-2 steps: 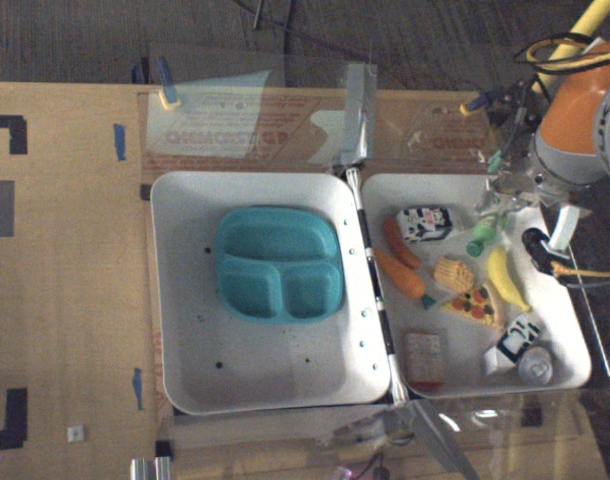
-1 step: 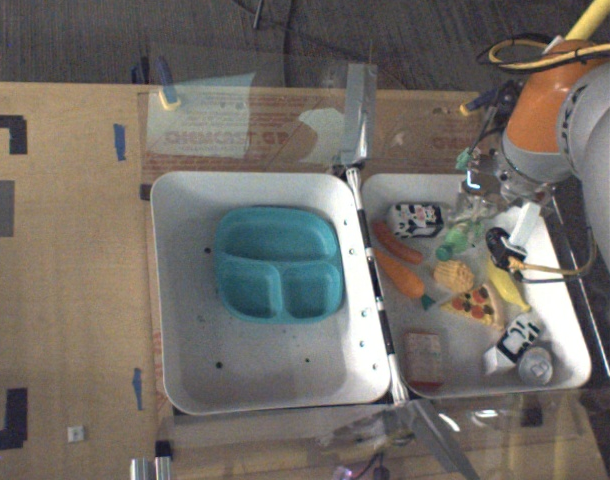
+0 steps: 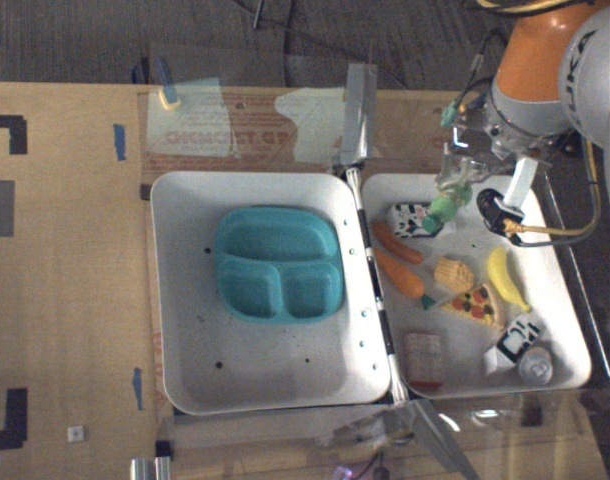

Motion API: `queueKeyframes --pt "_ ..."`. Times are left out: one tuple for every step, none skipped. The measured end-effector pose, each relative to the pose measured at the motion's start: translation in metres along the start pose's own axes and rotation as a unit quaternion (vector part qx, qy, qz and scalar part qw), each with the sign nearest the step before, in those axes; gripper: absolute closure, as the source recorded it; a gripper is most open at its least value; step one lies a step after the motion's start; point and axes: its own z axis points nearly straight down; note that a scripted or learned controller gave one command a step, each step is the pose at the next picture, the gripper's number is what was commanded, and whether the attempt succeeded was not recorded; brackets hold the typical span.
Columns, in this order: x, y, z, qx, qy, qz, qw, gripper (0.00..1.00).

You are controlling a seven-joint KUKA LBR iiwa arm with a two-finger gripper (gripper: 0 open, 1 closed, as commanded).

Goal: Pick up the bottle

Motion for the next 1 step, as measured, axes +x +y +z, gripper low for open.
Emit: queueKeyframes --pt "0.0552 -0.0013 -0.0228 -0.001 0.0 0.107 0.9943 1.0"
